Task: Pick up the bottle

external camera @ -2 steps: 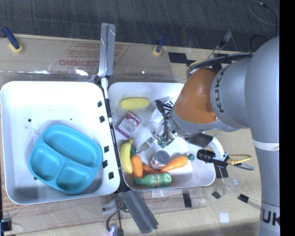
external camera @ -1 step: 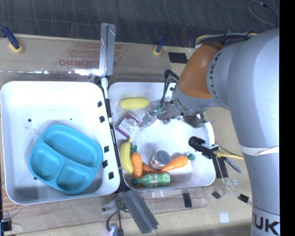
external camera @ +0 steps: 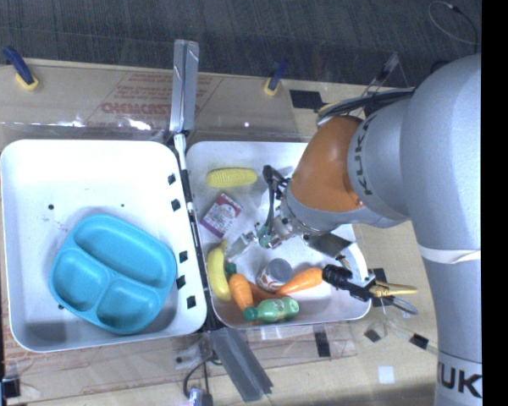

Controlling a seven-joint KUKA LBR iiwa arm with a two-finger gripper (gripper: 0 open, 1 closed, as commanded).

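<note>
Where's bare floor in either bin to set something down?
Left bin: bare floor along the back and left, around the blue divided plate. Right bin: a small patch behind the corn cob. Its front is crowded: banana, carrots, green bottle, with the end effector above.

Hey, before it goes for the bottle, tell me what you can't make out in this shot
- Gripper in the camera view: too small and blurred to tell whether it is open, and the arm's wrist covers its upper part.
- Bottle: the carrot lies close against it, so contact between them is unclear.
- Small packet: its print is too small to read.
- Right bin: the arm hides its right side.
</note>
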